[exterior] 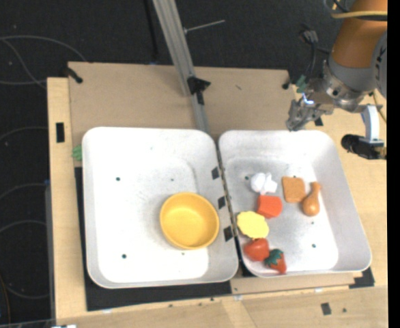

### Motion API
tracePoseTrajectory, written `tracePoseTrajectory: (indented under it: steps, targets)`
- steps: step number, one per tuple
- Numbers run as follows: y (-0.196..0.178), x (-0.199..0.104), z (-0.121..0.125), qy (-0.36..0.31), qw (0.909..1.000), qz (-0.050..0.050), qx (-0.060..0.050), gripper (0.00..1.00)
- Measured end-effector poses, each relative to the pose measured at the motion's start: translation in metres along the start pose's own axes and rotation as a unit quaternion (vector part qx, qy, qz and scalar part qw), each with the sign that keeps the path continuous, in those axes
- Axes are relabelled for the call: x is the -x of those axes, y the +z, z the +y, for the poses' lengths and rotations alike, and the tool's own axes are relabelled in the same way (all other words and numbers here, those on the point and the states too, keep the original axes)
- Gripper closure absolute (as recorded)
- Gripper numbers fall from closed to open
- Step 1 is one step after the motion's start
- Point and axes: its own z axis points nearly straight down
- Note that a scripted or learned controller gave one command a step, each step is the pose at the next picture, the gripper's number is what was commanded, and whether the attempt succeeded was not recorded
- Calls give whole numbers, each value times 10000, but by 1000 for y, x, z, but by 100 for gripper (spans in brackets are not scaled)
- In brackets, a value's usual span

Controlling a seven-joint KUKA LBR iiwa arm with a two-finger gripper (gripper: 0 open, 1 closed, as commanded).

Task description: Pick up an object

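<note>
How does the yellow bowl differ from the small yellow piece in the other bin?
The yellow bowl is clearly larger than the small yellow piece. The bowl is round, hollow and open upward; the piece looks flat with a wavy edge. The bowl stands alone in the left bin; the piece lies among other toys in the right bin. Both are yellow and lie near the bins' shared edge.

Grey arm (353, 74), orange band, dark metal claw (300, 117).

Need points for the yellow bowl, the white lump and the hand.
yellow bowl (188, 220), camera view, on the inside of the bowl.
white lump (261, 182), camera view, on its middle.
hand (300, 118), camera view, at the fingertips above the right bin's far rim.
</note>
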Motion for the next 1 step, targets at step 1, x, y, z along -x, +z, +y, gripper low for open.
tracePoseTrajectory:
  steps: [1]
  targets:
    - [-39, 0, 1, -9, 10000, 3, -5, 100]
